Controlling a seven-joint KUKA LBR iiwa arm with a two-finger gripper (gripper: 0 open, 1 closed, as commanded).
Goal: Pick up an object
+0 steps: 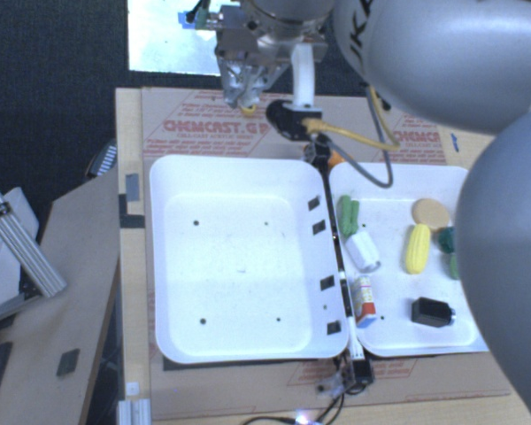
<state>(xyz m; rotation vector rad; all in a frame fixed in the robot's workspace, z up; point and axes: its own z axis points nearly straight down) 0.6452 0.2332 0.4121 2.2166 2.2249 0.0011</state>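
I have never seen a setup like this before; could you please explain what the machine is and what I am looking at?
This single picture comes from a camera fixed above a bench, looking down at a slant. The big grey shape is a robot arm reaching in from the right; its gripper hangs beyond the far edge of the left bin. The right bin holds small items: a yellow corn-like toy, a green piece, a black block, a white bottle and a tan disc.

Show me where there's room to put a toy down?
The left bin has bare white floor from wall to wall. The right bin is crowded: green piece, white bottle, yellow piece, tan disc, black block. A small patch sits between bottle and block.
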